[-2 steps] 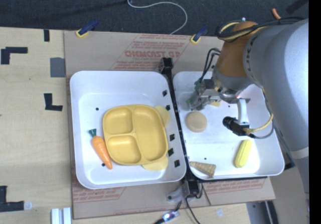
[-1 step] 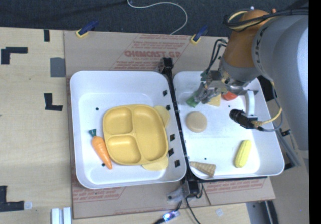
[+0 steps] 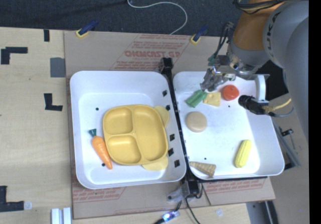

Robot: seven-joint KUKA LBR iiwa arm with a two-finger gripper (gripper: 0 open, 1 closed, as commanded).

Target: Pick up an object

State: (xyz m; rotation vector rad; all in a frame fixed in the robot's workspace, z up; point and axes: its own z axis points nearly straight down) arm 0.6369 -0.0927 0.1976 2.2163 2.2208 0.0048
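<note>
Camera view | tool [image 3: 210, 83] over right bin [image 3: 261, 140], grip state unclear | yellow piece [image 3: 212, 99] partly behind green piece [image 3: 196, 98]

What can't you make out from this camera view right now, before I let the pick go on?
- Gripper: too small and blurred to tell whether it is open or shut, or touching the green toy below it.
- Yellow cheese wedge: partly covered by the green toy, so its full outline is unclear.
- Pale yellow pieces under the yellow divided plate: mostly hidden by the plate; identity unclear.
- Arm: cut off by the right edge.
</note>
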